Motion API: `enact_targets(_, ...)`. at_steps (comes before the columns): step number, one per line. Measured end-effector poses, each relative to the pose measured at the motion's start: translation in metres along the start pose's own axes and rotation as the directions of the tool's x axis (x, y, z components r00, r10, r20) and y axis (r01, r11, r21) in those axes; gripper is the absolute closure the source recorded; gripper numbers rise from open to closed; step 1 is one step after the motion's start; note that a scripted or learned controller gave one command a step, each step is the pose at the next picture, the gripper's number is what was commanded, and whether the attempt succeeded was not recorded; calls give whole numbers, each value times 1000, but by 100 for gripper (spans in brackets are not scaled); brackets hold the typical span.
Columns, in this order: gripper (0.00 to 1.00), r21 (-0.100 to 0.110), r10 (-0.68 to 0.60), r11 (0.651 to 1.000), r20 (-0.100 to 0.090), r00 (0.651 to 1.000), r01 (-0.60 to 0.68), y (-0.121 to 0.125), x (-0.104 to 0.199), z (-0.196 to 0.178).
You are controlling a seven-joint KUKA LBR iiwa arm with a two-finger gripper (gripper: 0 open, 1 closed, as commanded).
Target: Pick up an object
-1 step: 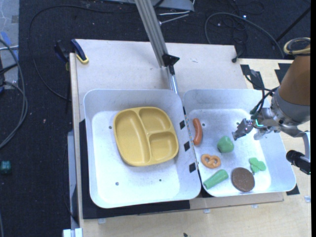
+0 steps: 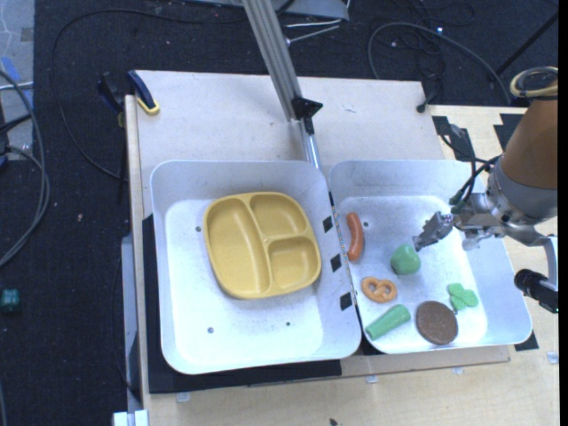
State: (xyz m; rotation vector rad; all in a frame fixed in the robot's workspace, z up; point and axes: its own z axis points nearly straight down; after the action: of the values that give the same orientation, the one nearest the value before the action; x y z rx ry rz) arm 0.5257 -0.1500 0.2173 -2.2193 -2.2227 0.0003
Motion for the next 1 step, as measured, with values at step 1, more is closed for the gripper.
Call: enact_targets(1, 0, 5, 3, 1000, -1, 1000, -3, 5, 0, 63)
